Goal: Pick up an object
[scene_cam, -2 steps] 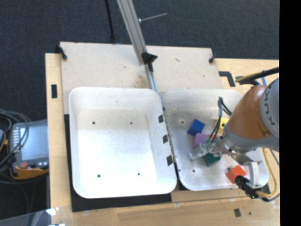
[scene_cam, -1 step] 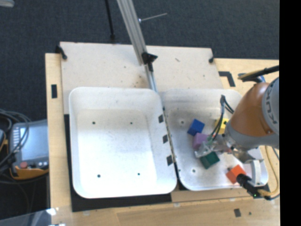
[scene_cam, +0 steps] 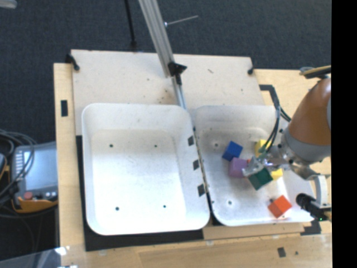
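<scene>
1. The left bin [scene_cam: 139, 169] sits on the surface [scene_cam: 64, 149] as a shallow white tray with rounded walls; there is nothing in it to take hold of.
2. The right bin [scene_cam: 223, 127] carries all the candidates, grouped toward its right half.
3. The blue block [scene_cam: 232, 150] lies tilted just above the purple block [scene_cam: 238, 167], the two nearly touching. Both look like small, stiff, light pieces with flat faces; a pinch across two opposite faces should suit them, though smooth sides could slip.
4. The green block [scene_cam: 260, 178] lies just right of the purple one, turned corner-on. It sits right under the hand [scene_cam: 262, 165], so it is the likeliest target. Its crowded neighbours leave little room for a finger on the left.
5. Yellow pieces [scene_cam: 275, 173] show beside and above the green block, partly hidden by the arm.
6. Whether the hand is released or clenched I cannot tell; cables and the wrist blur it.
7. The orange block [scene_cam: 279, 206] stands apart near the bin's lower edge, the easiest to reach freely.
</scene>
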Available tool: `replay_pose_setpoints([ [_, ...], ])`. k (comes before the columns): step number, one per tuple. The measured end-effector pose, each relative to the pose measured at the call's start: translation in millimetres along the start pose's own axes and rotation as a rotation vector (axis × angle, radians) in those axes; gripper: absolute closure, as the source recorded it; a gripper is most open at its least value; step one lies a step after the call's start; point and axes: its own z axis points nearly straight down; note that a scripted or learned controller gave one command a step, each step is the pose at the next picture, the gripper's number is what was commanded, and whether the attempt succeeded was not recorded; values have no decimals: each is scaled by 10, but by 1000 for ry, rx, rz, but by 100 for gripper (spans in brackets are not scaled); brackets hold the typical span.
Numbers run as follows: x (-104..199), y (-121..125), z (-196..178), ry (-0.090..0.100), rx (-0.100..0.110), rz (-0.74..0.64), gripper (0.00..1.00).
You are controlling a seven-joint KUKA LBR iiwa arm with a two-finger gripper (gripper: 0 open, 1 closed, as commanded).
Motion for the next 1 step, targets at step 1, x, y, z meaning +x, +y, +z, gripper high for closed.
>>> replay_pose_setpoints([
  [1,-56,4,-440,0,1,-1,100],
])
